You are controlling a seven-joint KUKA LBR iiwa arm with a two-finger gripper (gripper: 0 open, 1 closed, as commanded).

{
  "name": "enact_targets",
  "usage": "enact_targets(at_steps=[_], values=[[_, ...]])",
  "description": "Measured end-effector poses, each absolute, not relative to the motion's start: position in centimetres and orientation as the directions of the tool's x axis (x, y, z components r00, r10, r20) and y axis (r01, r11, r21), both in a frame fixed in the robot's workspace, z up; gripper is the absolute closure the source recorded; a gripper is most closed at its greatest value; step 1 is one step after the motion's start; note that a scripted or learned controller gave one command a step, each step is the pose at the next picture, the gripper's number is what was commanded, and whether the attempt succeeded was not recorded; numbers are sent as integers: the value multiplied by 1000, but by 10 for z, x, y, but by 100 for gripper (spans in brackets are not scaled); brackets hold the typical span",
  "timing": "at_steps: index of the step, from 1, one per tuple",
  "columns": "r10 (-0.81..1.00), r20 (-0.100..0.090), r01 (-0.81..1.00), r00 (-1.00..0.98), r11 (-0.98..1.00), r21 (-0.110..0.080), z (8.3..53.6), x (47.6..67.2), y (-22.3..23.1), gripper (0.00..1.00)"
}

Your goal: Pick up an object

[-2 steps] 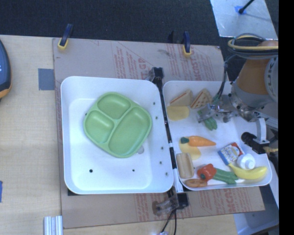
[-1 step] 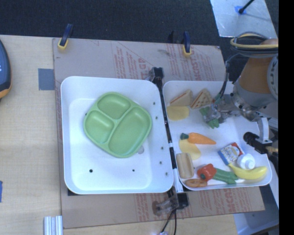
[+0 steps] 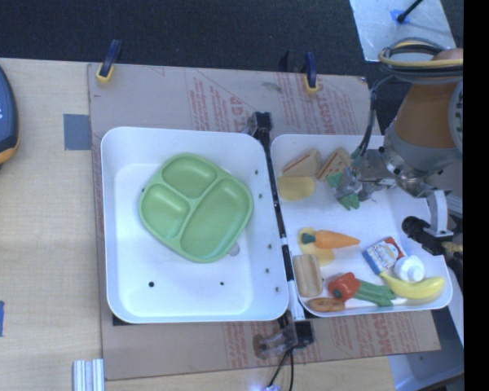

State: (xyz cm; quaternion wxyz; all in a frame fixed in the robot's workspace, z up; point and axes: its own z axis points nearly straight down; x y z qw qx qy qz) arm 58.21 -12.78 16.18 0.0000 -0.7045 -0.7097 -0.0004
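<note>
I see tool [image 3: 352,187] low over far part of right white bin [image 3: 391,206], beside small green object [image 3: 350,201]; cannot tell contact. Cannot tell tool's state from here. Two tan sandwich wedges [image 3: 319,164] near far-left corner, pale yellow piece [image 3: 296,188] just beside them. Orange carrot [image 3: 336,239] mid-bin, yellow banana [image 3: 413,287] at near-right corner, red and green pepper [image 3: 359,289] next to it, blue-white packet [image 3: 381,255] above banana. Left white bin [image 3: 114,243] holds green three-compartment plastic plate [image 3: 197,207]. I note grey arm with orange band [image 3: 424,116] coming in from right.
</note>
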Motion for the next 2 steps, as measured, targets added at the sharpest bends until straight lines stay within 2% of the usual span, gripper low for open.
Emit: enact_targets(at_steps=[1, 2], values=[[1000, 1, 1000, -10, 10, 5, 207, 636, -69, 100], [1000, 3, 1000, -12, 12, -4, 225, 613, 12, 100]])
